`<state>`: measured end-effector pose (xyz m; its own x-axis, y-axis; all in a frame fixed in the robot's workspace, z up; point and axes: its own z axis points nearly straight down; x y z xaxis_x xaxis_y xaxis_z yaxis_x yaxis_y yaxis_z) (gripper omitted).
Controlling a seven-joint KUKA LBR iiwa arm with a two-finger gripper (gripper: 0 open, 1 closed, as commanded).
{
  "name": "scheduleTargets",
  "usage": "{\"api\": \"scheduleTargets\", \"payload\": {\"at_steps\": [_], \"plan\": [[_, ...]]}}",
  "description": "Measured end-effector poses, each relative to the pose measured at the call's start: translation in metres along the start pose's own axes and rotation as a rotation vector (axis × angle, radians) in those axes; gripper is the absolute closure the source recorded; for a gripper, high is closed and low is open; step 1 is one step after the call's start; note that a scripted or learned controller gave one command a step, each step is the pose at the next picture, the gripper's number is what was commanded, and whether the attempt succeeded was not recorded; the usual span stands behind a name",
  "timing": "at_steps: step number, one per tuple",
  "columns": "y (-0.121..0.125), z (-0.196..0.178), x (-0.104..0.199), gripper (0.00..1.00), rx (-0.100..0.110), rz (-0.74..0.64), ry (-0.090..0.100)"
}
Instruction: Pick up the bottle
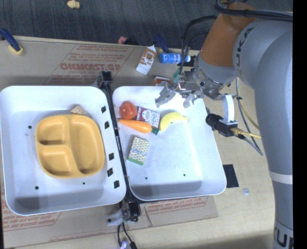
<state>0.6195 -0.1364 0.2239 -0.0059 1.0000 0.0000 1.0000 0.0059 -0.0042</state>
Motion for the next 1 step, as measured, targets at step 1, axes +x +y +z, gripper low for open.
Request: {"api": "scheduleTargets", "payload": {"at_steps": [1], "plan": [[0.0004,-0.0102,0.0007,1.00,0.002,-0.005,0.001]]}}
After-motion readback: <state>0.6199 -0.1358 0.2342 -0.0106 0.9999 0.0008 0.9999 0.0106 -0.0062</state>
